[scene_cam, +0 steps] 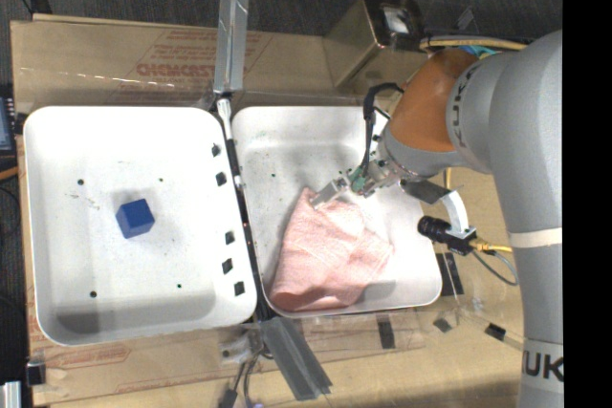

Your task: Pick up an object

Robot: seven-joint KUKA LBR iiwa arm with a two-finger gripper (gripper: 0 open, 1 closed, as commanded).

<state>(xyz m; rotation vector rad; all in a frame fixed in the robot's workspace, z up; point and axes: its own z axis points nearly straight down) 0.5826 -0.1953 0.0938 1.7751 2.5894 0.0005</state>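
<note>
Pink cloth (330,248) crumpled, soft, blue cube (135,217)

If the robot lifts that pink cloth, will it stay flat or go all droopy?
Probably droopy: the crumpled pink cloth lies in soft folds in the right white bin, so it should sag and hang. It looks light, and a pinched corner might slip free.
</note>
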